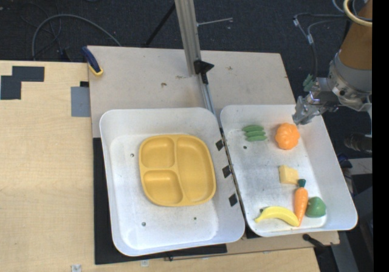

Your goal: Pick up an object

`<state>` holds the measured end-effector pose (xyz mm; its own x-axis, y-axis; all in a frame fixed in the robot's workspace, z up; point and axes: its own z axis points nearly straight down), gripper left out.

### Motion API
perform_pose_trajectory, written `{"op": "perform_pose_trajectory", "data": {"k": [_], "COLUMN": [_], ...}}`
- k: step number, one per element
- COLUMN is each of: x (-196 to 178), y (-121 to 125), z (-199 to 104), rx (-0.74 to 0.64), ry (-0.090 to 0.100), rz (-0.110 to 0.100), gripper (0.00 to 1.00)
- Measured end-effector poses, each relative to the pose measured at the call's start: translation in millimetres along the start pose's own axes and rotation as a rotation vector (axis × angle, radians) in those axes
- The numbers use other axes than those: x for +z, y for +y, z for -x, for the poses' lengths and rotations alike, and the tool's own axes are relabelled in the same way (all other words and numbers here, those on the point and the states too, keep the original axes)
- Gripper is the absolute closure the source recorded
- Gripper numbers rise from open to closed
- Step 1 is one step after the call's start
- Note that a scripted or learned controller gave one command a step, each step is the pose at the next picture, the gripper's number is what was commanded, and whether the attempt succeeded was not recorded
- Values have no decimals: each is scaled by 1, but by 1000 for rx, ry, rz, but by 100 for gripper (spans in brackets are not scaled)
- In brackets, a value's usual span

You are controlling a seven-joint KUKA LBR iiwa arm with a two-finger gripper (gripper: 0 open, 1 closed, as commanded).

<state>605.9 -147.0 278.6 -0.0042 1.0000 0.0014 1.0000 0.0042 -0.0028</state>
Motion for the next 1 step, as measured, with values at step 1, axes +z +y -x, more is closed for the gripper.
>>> {"op": "perform_pose_trajectory", "data": {"k": [1], "x": [10], "y": [2], "z": [-60], "rx": [2], "ry": [-1], "rz": [-1], "gripper": [100]}}
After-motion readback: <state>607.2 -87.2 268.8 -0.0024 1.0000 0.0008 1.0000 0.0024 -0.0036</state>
